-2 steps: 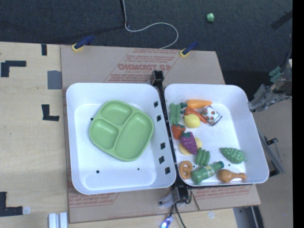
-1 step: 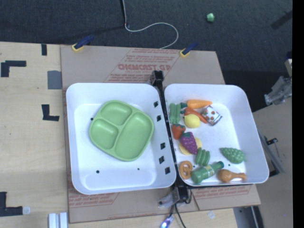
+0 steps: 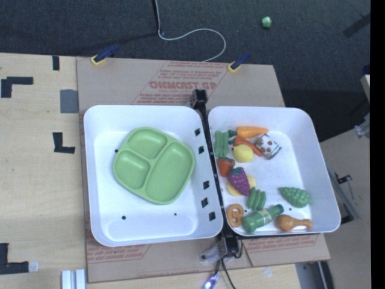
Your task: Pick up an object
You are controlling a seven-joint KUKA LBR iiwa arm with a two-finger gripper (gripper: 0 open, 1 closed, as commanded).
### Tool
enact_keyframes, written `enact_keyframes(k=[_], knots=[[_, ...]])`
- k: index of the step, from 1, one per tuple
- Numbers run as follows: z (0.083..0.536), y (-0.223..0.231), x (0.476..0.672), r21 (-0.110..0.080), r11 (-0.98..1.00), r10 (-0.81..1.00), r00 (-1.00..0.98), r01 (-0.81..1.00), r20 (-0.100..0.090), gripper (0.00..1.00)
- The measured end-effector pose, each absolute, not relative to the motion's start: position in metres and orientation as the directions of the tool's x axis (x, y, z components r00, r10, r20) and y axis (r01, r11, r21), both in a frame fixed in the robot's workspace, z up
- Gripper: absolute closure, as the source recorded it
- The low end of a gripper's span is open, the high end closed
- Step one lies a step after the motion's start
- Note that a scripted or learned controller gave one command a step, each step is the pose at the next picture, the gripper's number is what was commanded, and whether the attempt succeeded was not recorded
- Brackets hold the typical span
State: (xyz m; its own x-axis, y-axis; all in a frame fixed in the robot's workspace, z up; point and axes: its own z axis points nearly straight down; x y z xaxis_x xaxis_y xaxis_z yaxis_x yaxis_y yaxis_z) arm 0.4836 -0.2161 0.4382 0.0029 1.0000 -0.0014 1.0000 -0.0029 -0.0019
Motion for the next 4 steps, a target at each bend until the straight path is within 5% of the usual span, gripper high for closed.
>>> enact_keyframes(k=[4], knots=[[0.545,-0.223,0.485,0.002,0.002,1.0,-0.002,1.0,-0.003,1.0]])
